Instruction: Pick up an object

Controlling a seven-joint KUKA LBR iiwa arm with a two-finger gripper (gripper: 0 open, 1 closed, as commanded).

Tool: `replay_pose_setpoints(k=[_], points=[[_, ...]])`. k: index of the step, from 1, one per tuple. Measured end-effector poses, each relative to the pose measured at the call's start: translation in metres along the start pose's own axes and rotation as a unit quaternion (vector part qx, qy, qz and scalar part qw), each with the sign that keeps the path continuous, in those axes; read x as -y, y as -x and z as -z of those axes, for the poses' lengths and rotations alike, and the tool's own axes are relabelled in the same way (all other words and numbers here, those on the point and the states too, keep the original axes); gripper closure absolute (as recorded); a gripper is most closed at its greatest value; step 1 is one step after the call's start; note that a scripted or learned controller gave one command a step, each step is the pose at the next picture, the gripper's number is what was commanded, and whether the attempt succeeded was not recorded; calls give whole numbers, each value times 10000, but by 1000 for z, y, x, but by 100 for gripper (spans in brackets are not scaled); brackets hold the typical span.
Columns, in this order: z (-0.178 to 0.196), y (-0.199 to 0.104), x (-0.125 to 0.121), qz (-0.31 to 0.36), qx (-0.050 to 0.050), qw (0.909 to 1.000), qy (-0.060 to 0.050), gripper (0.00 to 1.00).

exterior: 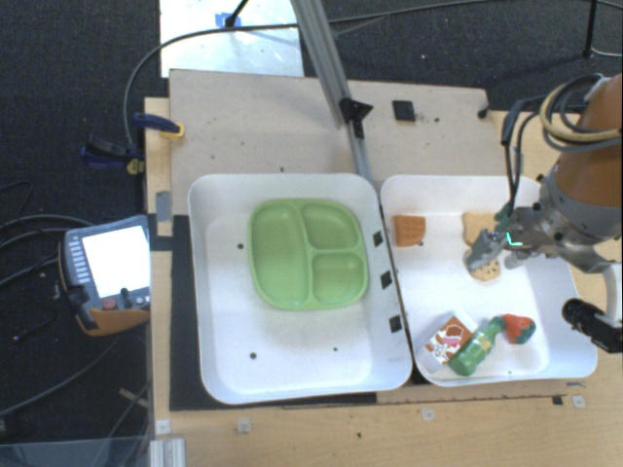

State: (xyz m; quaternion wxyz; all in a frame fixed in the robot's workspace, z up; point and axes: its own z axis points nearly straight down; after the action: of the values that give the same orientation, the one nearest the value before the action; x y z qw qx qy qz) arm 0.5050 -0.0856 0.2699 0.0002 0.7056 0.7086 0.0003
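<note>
My gripper point(484, 257) hangs low over the upper middle of the right bin point(565, 290). It sits right on top of a tan, biscuit-like piece point(476, 225), which shows above it and below it. I cannot tell whether it touches that piece. An orange wedge point(409, 230) lies to the left, near the bin's left wall. In the bin's front part lie a green bottle point(473, 350), a red and green toy vegetable point(519, 328) and a small printed packet point(445, 340).
The left bin point(224, 348) holds a green divided plate point(309, 253). A grey pole point(326, 52) slants over the bench behind the bins. A hand-held control unit point(109, 272) lies to the left, off the bench.
</note>
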Motion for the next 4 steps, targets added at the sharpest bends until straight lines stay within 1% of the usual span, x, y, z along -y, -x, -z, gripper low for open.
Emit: replay_pose_setpoints(k=[1,2,3,4], points=[[1,0,0,1,1,10000,9,0],[-44,7,-4,-17,1,10000,-15,0],[-104,14,1,-19,-1,10000,-25,0],[-147,9,1,-15,-6,10000,-20,0]])
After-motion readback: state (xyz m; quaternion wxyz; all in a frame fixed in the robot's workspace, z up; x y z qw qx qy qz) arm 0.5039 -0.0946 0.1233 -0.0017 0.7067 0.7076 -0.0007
